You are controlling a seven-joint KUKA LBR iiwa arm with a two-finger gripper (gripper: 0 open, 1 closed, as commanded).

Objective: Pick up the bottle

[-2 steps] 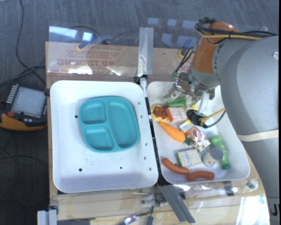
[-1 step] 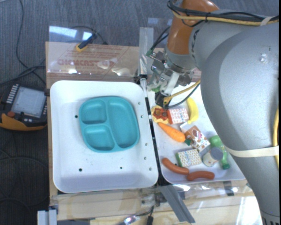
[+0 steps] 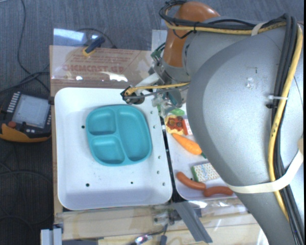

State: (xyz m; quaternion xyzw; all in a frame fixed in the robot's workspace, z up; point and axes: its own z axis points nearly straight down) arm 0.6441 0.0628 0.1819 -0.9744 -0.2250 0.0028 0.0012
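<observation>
Teal stands out first: a divided plate (image 3: pixel 118 135) lies flat in the middle of the left bin (image 3: pixel 71 152), alone there, so nothing by it needs shifting. Everything else lies to the right of that plate, in the right bin (image 3: pixel 179 162), and that seems to be why the arm (image 3: pixel 234 101) leans in so low across that side, its grey bulk covering most of the bin.

The gripper (image 3: pixel 162 100) hangs off the plate's upper right corner, above the wall where the two bins meet. From here I cannot tell whether it is open or closed, and I see nothing held in it.

I cannot pick out the bottle for certain. My best guess is a small green shape (image 3: pixel 177 111) just right of the gripper, half hidden under the wrist. It is glossy and rounded, but too little shows to say whether it stands or lies.

Further from the plate's right edge lie a red packet (image 3: pixel 175 123) touching the green shape, then a carrot (image 3: pixel 186 143), a small patterned box (image 3: pixel 205 172) and two sausages (image 3: pixel 189 181), all loose and flat on the bin floor.
</observation>
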